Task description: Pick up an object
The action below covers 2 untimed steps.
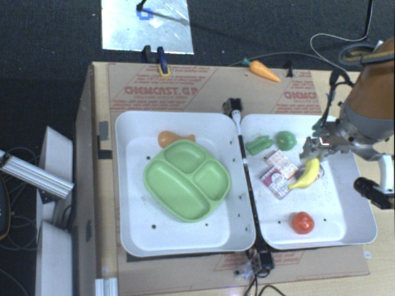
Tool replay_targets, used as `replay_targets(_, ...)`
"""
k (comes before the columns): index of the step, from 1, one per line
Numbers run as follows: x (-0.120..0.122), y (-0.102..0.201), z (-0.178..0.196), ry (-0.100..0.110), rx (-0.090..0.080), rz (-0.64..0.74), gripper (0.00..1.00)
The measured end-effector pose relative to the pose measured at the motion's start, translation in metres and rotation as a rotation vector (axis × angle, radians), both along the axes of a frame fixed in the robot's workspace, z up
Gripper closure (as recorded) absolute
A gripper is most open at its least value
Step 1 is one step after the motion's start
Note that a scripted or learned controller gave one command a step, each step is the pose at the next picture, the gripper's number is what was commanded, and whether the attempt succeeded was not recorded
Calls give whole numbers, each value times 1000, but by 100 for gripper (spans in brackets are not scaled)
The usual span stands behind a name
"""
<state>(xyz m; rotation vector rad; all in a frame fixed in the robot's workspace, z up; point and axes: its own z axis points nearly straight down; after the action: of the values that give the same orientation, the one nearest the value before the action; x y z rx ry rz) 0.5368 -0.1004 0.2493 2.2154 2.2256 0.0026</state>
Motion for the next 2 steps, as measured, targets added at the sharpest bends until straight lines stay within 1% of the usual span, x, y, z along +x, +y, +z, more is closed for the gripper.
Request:
replay_targets(1,-20,62,12,1,0,-1,100)
replay_targets(2,15,73,12,1,0,1,100)
